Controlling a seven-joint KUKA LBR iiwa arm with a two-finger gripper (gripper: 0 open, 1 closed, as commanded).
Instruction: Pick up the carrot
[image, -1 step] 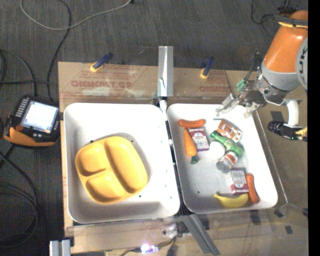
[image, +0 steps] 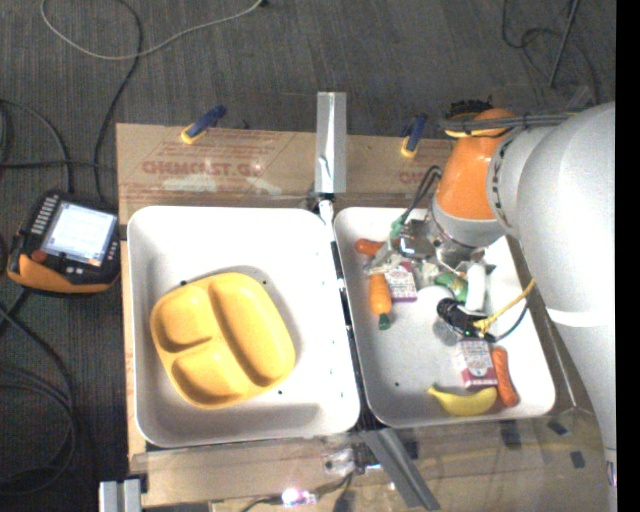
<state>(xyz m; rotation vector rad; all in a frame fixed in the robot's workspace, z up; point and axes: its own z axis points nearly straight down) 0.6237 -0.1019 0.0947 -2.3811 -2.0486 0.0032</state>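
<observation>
The carrot (image: 379, 296) lies in the upper left part of the right bin (image: 410, 395), close to its left wall, with its leafy end toward the bin's front. My gripper (image: 403, 268) hovers just beside it to the right; how my jaws stand I cannot tell. A banana (image: 462, 401) rests near the front wall, and the left bin (image: 160, 420) holds a yellow divided plate (image: 222, 338).

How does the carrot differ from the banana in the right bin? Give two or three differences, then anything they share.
The carrot is orange; the banana is yellow. The carrot lies straight, near the bin's left wall; the banana curves along the front edge. The carrot sits beside the gripper; the banana lies apart from it. Both rest in the right bin.
</observation>
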